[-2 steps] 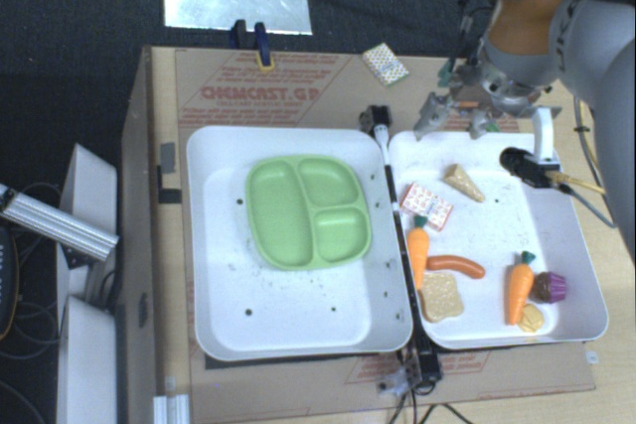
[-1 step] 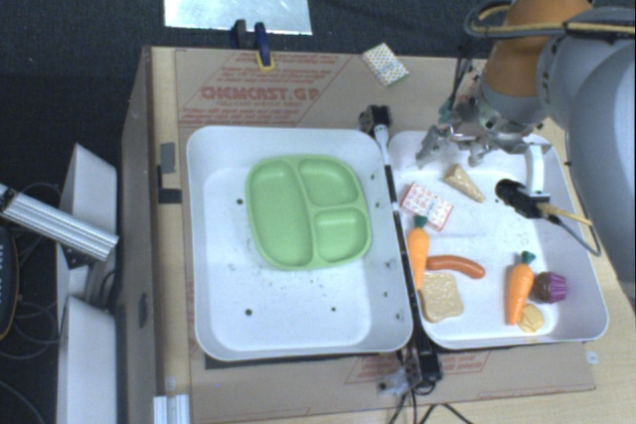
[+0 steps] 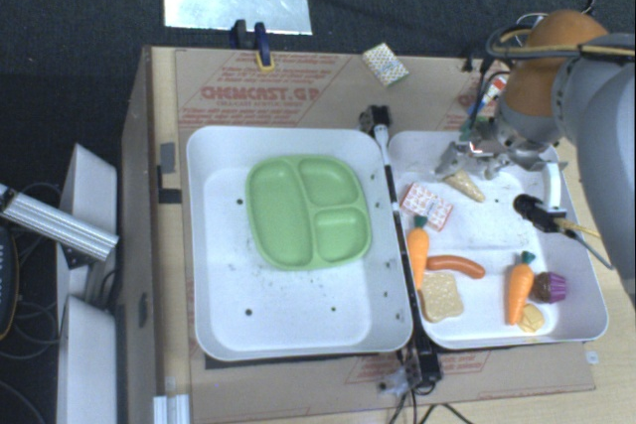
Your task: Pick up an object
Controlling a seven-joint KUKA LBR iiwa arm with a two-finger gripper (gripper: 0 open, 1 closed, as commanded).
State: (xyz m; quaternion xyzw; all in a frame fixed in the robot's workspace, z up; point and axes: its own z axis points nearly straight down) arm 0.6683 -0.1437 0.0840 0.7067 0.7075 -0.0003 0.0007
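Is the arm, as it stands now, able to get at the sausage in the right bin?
Probably yes: the sausage lies uncovered, with nothing on top, and the arm hangs over the same bin.

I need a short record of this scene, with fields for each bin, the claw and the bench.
left bin: holds a green plate with three compartments
right bin: toy food: packet, wedge, inner carrot, sausage, bread, outer carrot, purple piece
claw: low over the right bin's far end, close to the wedge
arm: reaches in from the view's right
bench: a small patterned block lies beyond the bins
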